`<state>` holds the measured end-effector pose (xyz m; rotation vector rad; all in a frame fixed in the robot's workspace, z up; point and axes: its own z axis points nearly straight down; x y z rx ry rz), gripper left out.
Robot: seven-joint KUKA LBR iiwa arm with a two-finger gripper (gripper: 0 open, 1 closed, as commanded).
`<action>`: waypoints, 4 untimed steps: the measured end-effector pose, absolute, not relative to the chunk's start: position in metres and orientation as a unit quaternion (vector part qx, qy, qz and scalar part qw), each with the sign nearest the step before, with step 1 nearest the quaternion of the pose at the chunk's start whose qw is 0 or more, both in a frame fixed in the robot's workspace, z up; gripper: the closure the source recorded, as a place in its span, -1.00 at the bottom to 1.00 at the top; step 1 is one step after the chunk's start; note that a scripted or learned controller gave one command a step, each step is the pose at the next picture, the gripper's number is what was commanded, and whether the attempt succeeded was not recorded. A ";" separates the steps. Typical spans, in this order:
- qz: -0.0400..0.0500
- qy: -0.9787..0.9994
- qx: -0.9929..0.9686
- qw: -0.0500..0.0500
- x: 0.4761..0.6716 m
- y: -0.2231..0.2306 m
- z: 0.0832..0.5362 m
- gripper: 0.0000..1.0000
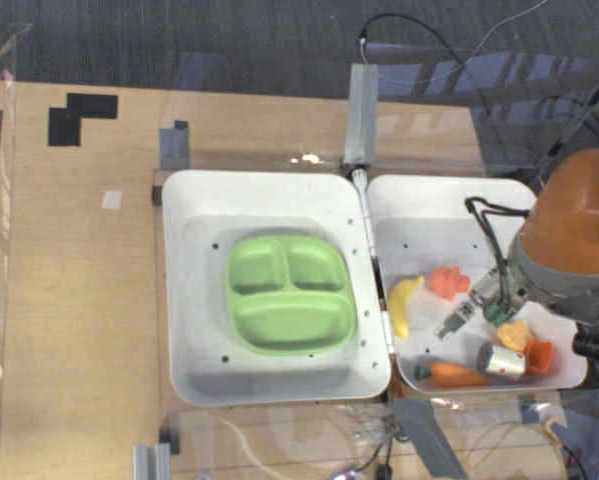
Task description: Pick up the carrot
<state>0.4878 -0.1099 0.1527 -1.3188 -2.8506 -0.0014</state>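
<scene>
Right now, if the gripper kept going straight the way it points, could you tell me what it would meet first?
The gripper points down-left, toward the bin floor between the banana and the carrot. It would probably meet bare floor first, missing the carrot, though depth is unclear.

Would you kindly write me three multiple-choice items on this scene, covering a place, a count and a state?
1. Where does the carrot lie?
A. on the green plate
B. near the front edge of the right bin
C. on the bench outside the bins

2. How many compartments does the green plate have?
A. three
B. five
C. one

3. What is the carrot's state?
A. lifted between the fingers
B. standing upright
C. lying flat, apart from the gripper

Key: 1 B, it rests by the right bin's front wall; 2 A, two small above one wide; 3 C, the gripper hangs above the bin floor beside the banana.
</scene>
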 end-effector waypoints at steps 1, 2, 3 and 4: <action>-0.002 -0.913 -0.409 -0.006 0.491 -0.094 0.090 -1.00; -0.001 -0.975 -0.223 -0.003 0.490 -0.101 0.207 -1.00; -0.002 -0.942 -0.335 -0.006 0.491 -0.091 0.089 -1.00; -0.001 -0.836 -0.548 0.000 0.488 -0.091 0.135 -1.00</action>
